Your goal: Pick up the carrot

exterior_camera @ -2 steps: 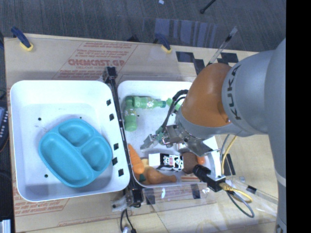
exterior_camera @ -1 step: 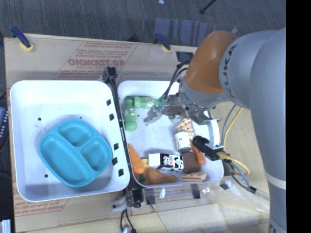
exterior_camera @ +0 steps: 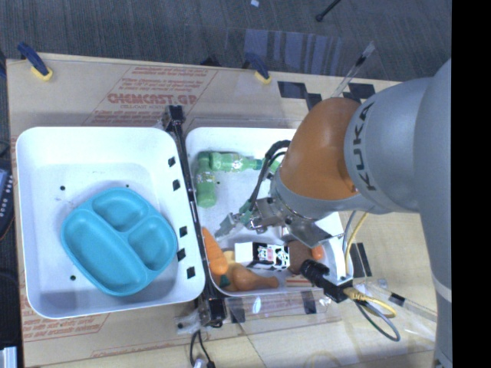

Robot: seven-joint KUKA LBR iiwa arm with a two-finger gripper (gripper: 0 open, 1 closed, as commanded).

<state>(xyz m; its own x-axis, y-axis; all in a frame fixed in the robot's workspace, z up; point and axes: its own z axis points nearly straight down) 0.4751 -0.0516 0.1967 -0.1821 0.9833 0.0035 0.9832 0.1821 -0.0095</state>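
White plastic made up both bins on the bench. Going from the left, we saw the left bin (exterior_camera: 31, 205) holding a blue divided plate (exterior_camera: 117, 240), lying flat toward the near side. A black divider (exterior_camera: 186, 198) ran between the two bins. In the right bin (exterior_camera: 230, 138), a green bottle (exterior_camera: 219, 162) lay on its side near the far left corner, with a second green piece (exterior_camera: 206, 190) just below it. The carrot (exterior_camera: 215, 255) lay against the bin's left wall near the front corner, and another orange-brown thing (exterior_camera: 249, 280) sat just beside it along the front wall. A small black-and-white carton (exterior_camera: 268, 254) rested close by.

Over all this hung the grey arm (exterior_camera: 406, 144) with its orange band (exterior_camera: 322, 152), reaching in from the right. Its gripper (exterior_camera: 265, 225) hovered low above the carton, near the carrot; we could not tell its state. Brown printed cardboard (exterior_camera: 146, 90) covered the bench, with dark carpet (exterior_camera: 153, 14) beyond it.
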